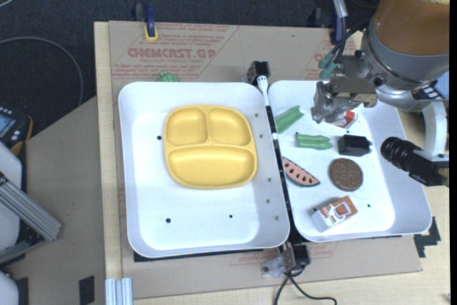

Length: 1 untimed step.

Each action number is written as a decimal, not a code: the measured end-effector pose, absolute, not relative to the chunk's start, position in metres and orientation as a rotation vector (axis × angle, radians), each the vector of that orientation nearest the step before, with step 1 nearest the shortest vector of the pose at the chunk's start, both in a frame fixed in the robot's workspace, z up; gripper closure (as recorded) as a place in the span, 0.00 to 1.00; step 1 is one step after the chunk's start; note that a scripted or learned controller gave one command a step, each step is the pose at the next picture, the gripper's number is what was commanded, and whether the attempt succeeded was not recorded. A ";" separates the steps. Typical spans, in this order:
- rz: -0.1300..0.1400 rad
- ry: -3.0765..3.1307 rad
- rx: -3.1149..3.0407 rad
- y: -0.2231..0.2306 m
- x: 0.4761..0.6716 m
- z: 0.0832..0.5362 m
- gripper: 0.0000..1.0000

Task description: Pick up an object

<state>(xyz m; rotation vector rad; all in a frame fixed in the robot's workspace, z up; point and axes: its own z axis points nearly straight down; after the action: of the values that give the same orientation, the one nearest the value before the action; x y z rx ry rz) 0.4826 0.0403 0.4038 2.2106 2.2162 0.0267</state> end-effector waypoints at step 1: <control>-0.016 2.229 2.226 0.072 0.510 0.273 1.00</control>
<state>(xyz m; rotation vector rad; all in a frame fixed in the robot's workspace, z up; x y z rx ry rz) 0.5099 0.0718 0.2731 2.2260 2.2290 -0.0158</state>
